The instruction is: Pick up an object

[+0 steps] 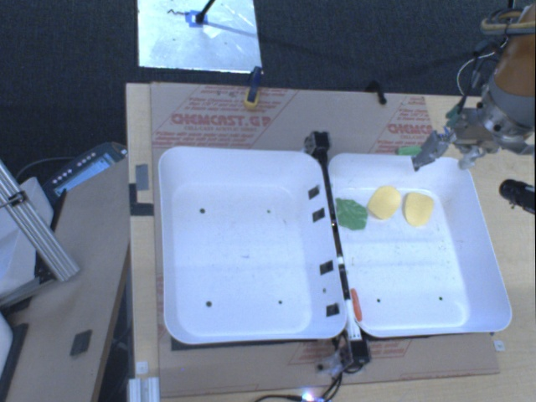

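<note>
In the right bin (469, 308) lie three small objects: a green leaf-shaped piece (352, 213) near the bin's left wall, a yellow round piece (384, 202) beside it, and a second yellow piece (419, 208) to its right. My gripper (445, 152) hangs above the far edge of the right bin, its two fingers spread apart with nothing between them. It stands up and to the right of the yellow pieces, clear of them.
The left bin (176, 182) lies beside the right one, joined by a black clipped divider (328, 224). An orange thing (356, 305) sits at the divider's near end. A yellow clamp (251, 99) and a shiny plate (198, 23) lie beyond the bins.
</note>
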